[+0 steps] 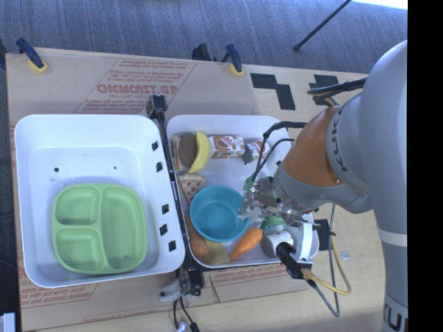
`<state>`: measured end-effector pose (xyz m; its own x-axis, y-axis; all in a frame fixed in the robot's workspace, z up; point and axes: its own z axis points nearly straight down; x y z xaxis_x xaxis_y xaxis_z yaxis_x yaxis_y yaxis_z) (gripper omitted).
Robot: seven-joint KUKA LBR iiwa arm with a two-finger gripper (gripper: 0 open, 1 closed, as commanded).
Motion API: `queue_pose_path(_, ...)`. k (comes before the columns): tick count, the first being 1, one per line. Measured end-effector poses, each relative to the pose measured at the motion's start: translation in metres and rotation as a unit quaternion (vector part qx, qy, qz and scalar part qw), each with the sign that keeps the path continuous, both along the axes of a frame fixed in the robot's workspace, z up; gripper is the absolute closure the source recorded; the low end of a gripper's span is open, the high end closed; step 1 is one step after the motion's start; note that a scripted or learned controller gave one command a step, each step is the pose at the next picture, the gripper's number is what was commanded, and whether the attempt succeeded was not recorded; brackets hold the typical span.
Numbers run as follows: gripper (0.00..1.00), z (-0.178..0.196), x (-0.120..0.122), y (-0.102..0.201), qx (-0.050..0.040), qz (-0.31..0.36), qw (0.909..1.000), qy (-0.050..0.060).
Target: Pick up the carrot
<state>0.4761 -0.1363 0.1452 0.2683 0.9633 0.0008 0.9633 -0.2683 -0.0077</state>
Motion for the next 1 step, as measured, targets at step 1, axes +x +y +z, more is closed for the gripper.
queue_pose_path(1, 1.0, 0.0169, 0.0001, -0.0035, -0.0022, -0.081, 0.9967, 0.0)
